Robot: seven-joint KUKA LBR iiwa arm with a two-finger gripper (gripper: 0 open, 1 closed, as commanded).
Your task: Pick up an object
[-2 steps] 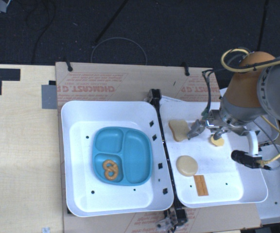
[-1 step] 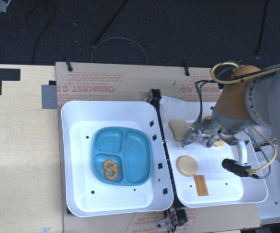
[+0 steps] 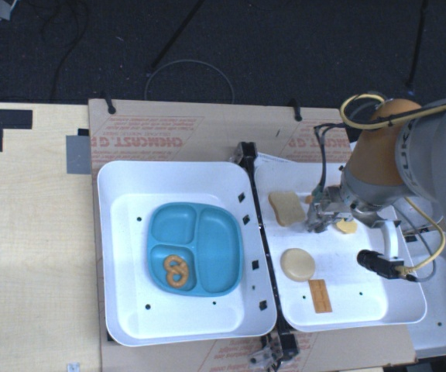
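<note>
Bench inspection: two bins, my pincer low in the right one.

Left bin [image 3: 122, 208]: blue tray [image 3: 196, 248], pretzel [image 3: 176, 270] in its near-left compartment. Right bin [image 3: 378, 304]: tan slab [image 3: 286, 207], round biscuit [image 3: 298, 264], orange wafer [image 3: 320, 296]. My pincer [image 3: 318, 222] sits just right of the slab; its opening I cannot tell, nothing visibly held.

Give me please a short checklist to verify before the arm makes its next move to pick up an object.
1. Objects available in the right bin: ok; tan bread slice, round beige piece, orange-brown bar, small yellow piece.
2. Gripper over the right bin: ok; it sits between the bread slice and the yellow piece.
3. Object between the fingers: cannot tell.
4. Nearest target free of neighbours: ok; the bread slice lies apart from the round piece.
5. Left bin items out of the way: ok; pretzel rests in the blue divided plate.
</note>
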